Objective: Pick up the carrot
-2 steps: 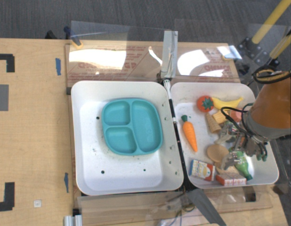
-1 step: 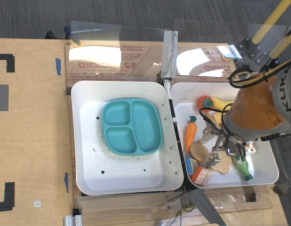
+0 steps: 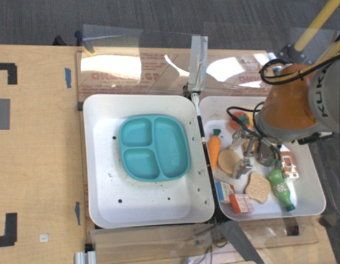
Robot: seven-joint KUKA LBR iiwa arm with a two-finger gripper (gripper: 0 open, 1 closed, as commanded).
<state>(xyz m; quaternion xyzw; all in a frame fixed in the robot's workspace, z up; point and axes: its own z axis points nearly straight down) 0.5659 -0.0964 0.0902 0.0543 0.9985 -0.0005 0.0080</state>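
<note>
The carrot [image 3: 214, 150], orange with a small green top, lies lengthwise along the left wall of the right bin [image 3: 316, 194]. My gripper [image 3: 246, 163] hangs low over the middle of that bin, a short way to the right of the carrot, with the orange wrist band above it. A round tan food piece [image 3: 227, 161] sits between the carrot and the gripper. The gripper is apart from the carrot and nothing of the carrot is in it.
The right bin also holds a toast slice [image 3: 258, 187], a green bottle [image 3: 281, 187], a red and white box [image 3: 241, 203], a blue packet [image 3: 221, 190] and an orange carton [image 3: 288, 166]. A teal divided plate [image 3: 154, 147] lies in the left bin [image 3: 98, 147].
</note>
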